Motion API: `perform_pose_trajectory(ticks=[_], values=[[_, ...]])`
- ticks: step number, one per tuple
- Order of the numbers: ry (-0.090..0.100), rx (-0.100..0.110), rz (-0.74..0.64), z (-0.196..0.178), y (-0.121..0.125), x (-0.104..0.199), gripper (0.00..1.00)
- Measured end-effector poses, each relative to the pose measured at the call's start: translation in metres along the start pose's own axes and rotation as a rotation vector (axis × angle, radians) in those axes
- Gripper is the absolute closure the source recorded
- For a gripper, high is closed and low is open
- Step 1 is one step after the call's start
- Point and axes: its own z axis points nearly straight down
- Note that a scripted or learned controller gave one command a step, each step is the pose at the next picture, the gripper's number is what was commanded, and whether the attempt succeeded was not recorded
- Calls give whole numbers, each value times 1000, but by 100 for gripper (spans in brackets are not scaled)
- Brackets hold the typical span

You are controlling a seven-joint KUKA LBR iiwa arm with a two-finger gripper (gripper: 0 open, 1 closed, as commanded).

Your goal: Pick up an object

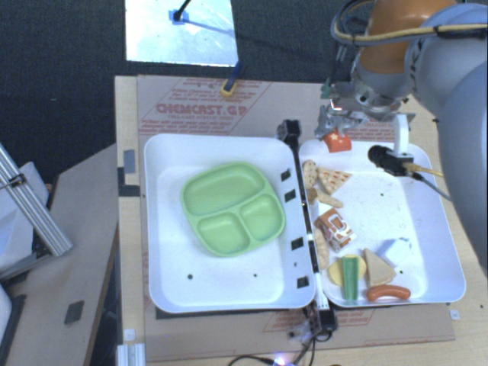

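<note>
Right now the pincer (336, 126) hangs over the right bin's (438, 227) far corner, just above a small red object (337, 141); its state I cannot tell.

One fixed camera, high above the surface (191, 97), looking down at a slant. Both white bins sit side by side mid-frame: left bin (164, 204) centre-left, right bin (435, 235) toward the right edge. Medium distance, both bins fit whole. My arm (427, 44) comes in from the upper right of the frame, close to the lens.
</note>
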Motion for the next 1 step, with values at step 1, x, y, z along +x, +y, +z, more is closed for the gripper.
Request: perform_pose_trajectory(ticks=[1], values=[[-1, 3, 6, 15, -13, -6, 100]])
